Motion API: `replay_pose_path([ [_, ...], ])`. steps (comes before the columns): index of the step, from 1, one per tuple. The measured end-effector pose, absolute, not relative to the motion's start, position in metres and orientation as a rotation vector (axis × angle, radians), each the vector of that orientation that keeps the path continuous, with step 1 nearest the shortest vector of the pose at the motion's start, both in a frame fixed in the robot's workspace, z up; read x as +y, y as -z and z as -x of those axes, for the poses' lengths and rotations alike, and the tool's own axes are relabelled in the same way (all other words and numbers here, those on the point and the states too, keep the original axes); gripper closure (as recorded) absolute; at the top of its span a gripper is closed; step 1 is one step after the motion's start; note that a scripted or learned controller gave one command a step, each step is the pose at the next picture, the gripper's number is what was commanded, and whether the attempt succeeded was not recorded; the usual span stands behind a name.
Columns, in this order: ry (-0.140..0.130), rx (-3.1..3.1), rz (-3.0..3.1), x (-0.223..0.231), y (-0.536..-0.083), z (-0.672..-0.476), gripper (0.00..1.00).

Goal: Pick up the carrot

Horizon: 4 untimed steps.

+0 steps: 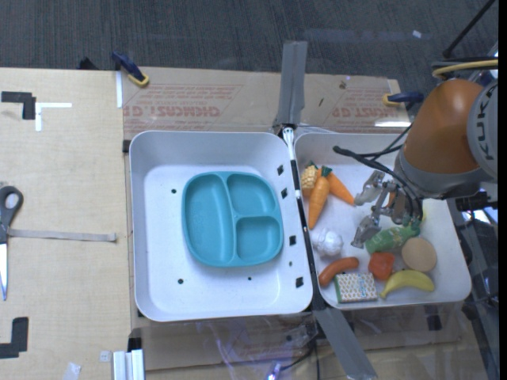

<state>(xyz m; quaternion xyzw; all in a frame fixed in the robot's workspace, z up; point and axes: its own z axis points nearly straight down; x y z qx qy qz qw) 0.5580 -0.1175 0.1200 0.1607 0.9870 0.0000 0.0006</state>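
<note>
Carrot (318,200) status: not yet picked up. It lies in the right bin (451,236), at the left wall, beside a corn cob (309,179) and a second, smaller carrot piece (341,188).

Left bin (150,236): holds one teal divided plate (234,218).

Right bin, further contents: garlic (326,241), sausage (338,269), cracker box (356,286), tomato (381,264), banana (408,283), egg (419,254).

My claw (379,212) hangs just right of the carrot, fingers spread, gripping nothing. Remaining: approach, close, lift.

Yellow corn cob (309,179) and second orange carrot (340,187) are crowding the orange carrot (318,199); white garlic bulb (326,241) is sitting just below.
</note>
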Motion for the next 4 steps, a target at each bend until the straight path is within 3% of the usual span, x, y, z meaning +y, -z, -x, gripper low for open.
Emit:
replay_pose_path([
  [1,0.001,2.987,-0.959,-0.092,-0.093,-0.594,0.00],
  [2,0.002,2.897,-1.201,-0.103,-0.094,-0.636,0.00],
  [3,0.014,2.527,-1.899,-0.103,-0.097,-0.648,0.00],
  [4,0.018,2.531,-1.894,-0.102,-0.108,-0.649,1.00],
])
